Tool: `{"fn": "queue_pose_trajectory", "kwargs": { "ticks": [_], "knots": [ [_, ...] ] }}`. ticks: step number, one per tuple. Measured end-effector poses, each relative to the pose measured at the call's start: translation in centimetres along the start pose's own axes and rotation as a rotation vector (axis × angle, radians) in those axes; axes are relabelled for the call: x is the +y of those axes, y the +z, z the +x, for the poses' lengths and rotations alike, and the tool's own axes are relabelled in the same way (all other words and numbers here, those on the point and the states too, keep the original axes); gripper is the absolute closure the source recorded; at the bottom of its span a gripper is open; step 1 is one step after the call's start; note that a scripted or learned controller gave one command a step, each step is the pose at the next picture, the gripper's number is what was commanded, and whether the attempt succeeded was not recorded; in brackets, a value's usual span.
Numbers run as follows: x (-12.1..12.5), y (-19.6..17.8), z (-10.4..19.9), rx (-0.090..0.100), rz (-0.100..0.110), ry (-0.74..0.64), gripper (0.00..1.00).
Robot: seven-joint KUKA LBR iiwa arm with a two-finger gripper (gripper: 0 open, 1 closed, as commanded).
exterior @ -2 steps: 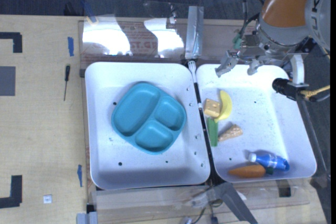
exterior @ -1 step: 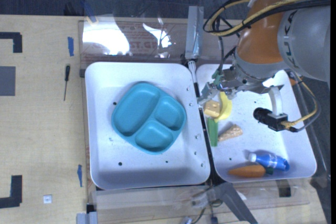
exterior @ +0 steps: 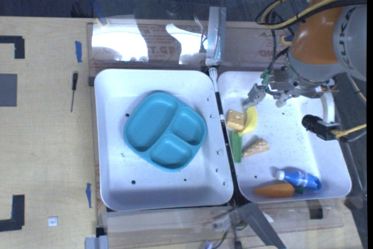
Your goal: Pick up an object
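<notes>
Gripper is over the top of the right bin, fingers spread apart and nothing between them: released, no catch. The arm comes in from the right, wrist bent down toward the bin floor, so I'd call this the approach to a pick and not a lift.

Nearest is a yellow banana, just below and to the left of the gripper, curled against a tan block that sits hard by the wall between the bins. Those two touch, which makes either a crowded grab; my guess is the banana is the target, as it's closest to the left finger. Whether the fingertips are down at its height I can't tell from this angle.

Further down, a green stick lies along the same wall, and a pale crust rests just beside it. Well apart, near the bottom edge, a blue bottle lies on its side with an orange carrot touching or nearly touching below it. Those have open floor around them, so easier pickings, I'd say.

Over in the left bin there's a blue divided plate, flat in the middle, far from the action.
</notes>
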State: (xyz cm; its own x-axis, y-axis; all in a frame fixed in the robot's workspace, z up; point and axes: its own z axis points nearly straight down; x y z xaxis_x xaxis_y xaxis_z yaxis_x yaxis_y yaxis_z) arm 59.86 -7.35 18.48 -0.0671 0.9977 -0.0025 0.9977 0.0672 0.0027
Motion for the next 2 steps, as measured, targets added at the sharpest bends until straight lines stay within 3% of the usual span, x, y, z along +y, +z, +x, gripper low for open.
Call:
{"fn": "queue_pose_trajectory", "kwargs": {
  "ticks": [1, 2],
  "knots": [
    [-2.6, 5.3, -3.8, 0.004, 0.006, -0.310, 0.00],
    [-1.7, 9.7, -2.4, 0.001, -0.003, -0.478, 0.00]
  ]
}}
